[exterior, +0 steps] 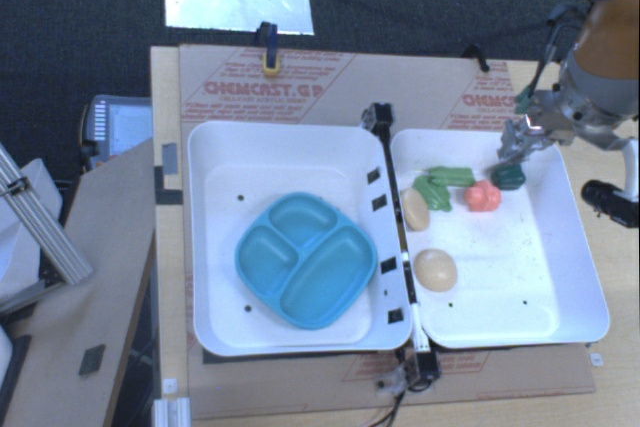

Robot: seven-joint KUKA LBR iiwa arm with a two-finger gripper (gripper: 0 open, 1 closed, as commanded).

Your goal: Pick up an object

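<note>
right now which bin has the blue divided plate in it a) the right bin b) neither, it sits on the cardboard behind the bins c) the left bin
c, the blue divided plate lies flat in the left bin, while the right bin holds the small food-shaped items.
</note>
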